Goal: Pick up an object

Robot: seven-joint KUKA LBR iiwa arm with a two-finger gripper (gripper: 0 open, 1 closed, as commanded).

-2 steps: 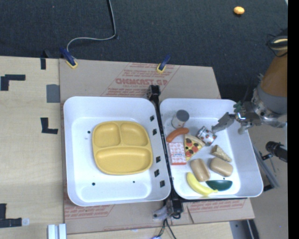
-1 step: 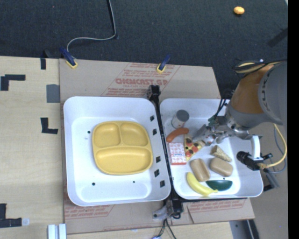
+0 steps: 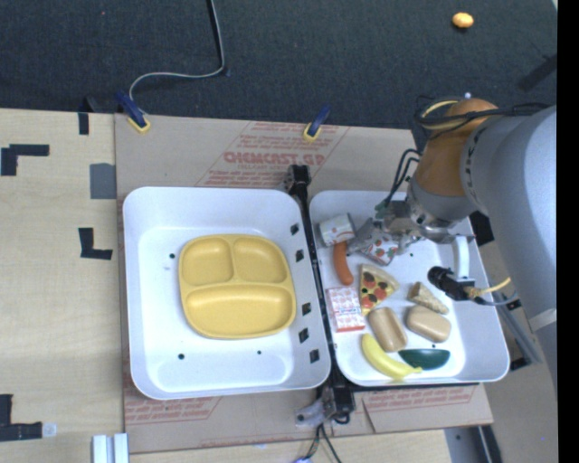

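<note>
The right bin (image 3: 488, 362) holds several toy foods: a white packet (image 3: 336, 226), a sausage (image 3: 342, 263), a pizza slice (image 3: 374, 287), a red-and-white card (image 3: 343, 307), a bread roll (image 3: 385, 327), a second roll (image 3: 427, 322), a beige wedge (image 3: 425, 296), a banana (image 3: 384, 358) and a dark green piece (image 3: 425, 358). My gripper (image 3: 384, 240) hangs low over the bin's upper middle, just above the pizza slice and right of the sausage. Its fingers are too blurred among the clutter to read.
The left bin (image 3: 149, 271) holds a yellow divided plate (image 3: 238, 285). The grey arm with its orange band (image 3: 448, 154) covers the right bin's upper right corner. A black cable and clips lie at the bench's back edge. A small orange object (image 3: 462, 20) rests on the dark floor.
</note>
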